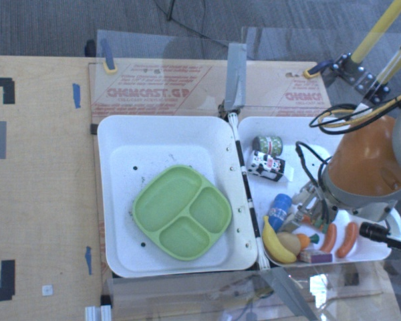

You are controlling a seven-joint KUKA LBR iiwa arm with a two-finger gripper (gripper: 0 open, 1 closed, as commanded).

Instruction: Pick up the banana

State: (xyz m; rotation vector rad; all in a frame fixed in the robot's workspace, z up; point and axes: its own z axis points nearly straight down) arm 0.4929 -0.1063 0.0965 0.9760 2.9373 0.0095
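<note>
Banana, yellow, curved: lies in the right-hand shallow white bin, at its near left corner, against the divider. A brown rounded item touches it. End effector (grey arm, orange band) sits low just beside the fruit, near a blue bottle; whether released or clenched cannot be told. Left white bin carries a green three-compartment plastic plate.

We look down from one fixed camera above the bench, tilted at a slant, with both white bins in frame: the left bin near centre, the right bin toward the right edge. Floor shows at the far side.
</note>
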